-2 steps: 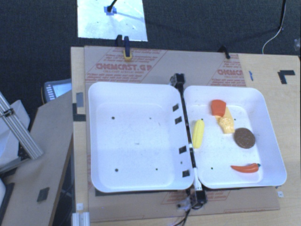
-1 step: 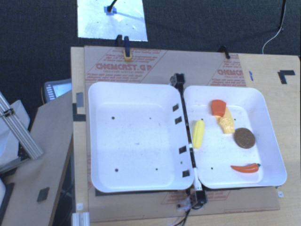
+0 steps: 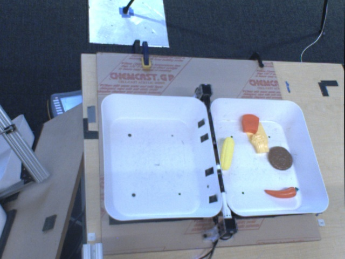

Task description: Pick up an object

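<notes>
Nothing is being lifted yet: you are still facing five toys lying in the right bin (image 3: 310,139), the end effector's state beyond telling.

Right bin (image 3: 310,144) contents: yellow corn cob (image 3: 227,152), orange block (image 3: 249,123) touching pale yellow piece (image 3: 260,140), brown round disc (image 3: 280,158), red chili pepper (image 3: 281,192); left bin (image 3: 116,109) alongside.

This looks like a robotics lab or test bench. Two shallow white bins (image 3: 156,161) sit clamped side by side on a printed plastic sheet (image 3: 178,74) over a plywood bench (image 3: 312,74), with dark carpet (image 3: 242,15) beyond, cables (image 3: 318,31) at far right, and aluminium framing (image 3: 21,150) at left.
</notes>
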Controlling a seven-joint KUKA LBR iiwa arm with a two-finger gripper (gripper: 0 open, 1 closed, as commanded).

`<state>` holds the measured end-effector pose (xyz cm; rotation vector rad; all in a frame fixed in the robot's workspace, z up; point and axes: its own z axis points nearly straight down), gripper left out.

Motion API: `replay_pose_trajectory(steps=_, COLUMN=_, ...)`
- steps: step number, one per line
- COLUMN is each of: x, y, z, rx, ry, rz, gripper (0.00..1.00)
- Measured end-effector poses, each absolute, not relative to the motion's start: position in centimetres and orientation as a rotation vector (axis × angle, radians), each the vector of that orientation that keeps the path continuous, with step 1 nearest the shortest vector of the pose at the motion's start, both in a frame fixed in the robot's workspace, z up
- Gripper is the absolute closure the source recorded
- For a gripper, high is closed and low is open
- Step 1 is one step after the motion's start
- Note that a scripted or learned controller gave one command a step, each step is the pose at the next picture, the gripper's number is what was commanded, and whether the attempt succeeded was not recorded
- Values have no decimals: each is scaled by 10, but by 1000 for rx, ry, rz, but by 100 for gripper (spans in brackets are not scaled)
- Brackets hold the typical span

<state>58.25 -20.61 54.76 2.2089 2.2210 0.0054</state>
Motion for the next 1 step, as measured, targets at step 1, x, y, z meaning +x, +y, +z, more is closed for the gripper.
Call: replay_pose_trajectory(steps=1, x=582, y=-206, z=547, rx=2210, ry=2221, rz=4, gripper=0)
